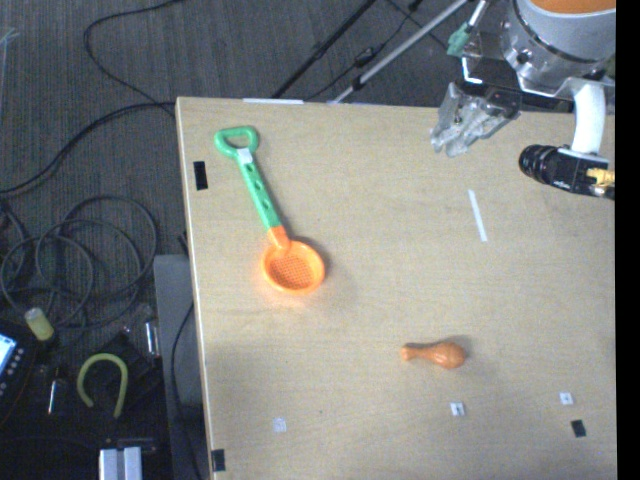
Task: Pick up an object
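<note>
A toy sieve spoon (275, 233) with a green handle and an orange bowl lies on the left part of the tan bench top (380, 268). A small orange gourd-shaped piece (437, 353) rests lower, near the middle. My gripper (462, 133) hangs at the top right, above the bench's far edge, well away from both objects. Nothing is visibly held in it.
A thin white stick (478, 215) lies just below the gripper. A black cylindrical part (555, 166) juts from the arm at the right. Cables and a green hoop (100, 373) lie on the floor beyond the bench's left edge.
</note>
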`<state>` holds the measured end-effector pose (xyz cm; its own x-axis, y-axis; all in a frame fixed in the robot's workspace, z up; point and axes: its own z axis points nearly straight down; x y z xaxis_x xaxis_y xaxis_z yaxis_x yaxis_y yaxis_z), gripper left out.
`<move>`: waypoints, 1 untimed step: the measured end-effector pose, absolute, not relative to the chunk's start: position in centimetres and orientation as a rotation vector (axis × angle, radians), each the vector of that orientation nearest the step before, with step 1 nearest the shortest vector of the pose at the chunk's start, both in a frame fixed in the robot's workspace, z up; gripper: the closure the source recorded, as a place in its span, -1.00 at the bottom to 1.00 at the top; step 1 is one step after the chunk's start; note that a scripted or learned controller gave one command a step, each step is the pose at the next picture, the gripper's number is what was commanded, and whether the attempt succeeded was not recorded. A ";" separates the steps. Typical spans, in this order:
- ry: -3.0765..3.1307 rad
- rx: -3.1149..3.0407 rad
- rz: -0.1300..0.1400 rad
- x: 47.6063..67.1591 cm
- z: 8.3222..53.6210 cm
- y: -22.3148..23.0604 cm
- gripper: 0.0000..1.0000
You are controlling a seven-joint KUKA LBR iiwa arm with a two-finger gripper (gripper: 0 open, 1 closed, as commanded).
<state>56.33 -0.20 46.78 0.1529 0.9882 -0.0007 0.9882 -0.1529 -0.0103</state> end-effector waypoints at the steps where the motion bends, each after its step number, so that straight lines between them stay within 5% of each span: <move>1: -2.417 -2.005 0.003 54.9 43.4 4.4 1.00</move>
